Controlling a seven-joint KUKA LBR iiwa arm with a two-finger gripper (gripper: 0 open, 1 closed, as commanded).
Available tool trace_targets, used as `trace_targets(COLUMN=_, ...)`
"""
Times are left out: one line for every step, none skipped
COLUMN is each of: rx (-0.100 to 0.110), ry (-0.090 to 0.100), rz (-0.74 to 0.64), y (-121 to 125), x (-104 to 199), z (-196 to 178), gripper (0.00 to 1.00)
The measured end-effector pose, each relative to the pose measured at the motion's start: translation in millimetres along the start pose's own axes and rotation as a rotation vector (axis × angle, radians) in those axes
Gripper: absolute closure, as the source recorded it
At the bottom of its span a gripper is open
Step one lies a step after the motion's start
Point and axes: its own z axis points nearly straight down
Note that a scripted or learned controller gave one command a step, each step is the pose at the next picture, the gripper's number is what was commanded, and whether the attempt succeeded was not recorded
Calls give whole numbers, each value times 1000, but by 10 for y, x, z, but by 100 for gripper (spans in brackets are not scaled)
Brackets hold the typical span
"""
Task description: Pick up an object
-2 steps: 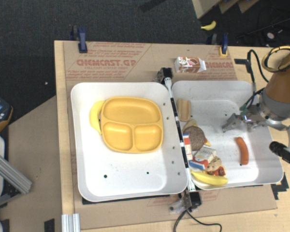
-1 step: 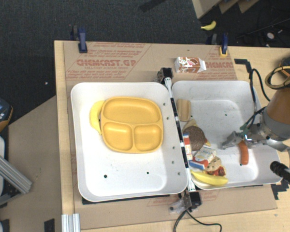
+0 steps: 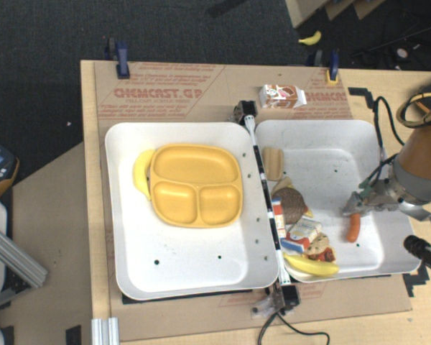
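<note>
The pincer (image 3: pixel 358 205) hangs low in the right bin (image 3: pixel 323 136), just above the carrot (image 3: pixel 354 228). I cannot tell its grip. The carrot lies alone, so it looks easy to grab. The banana (image 3: pixel 312 266) and other toys crowd the bin's left edge. The yellow tray (image 3: pixel 196 184) fills the left bin (image 3: pixel 187 272).

The surface (image 3: pixel 194 95) is a tan board with red print, filling the middle of the frame. Two white bins sit on it side by side, touching: the left bin (image 3: pixel 179 264) and the right bin (image 3: pixel 323 139). A small printed box (image 3: pixel 282 96) lies above the right bin. Two blue clamps (image 3: pixel 120 56) grip the top edge.
</note>
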Motion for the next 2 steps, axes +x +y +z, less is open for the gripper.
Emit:
trace_targets(rx=-2, ry=1, rz=-9, y=535, x=715, z=111, gripper=100)
trace_targets(rx=-9, ry=1, rz=-9, y=704, x=1398, z=-962, gripper=100)
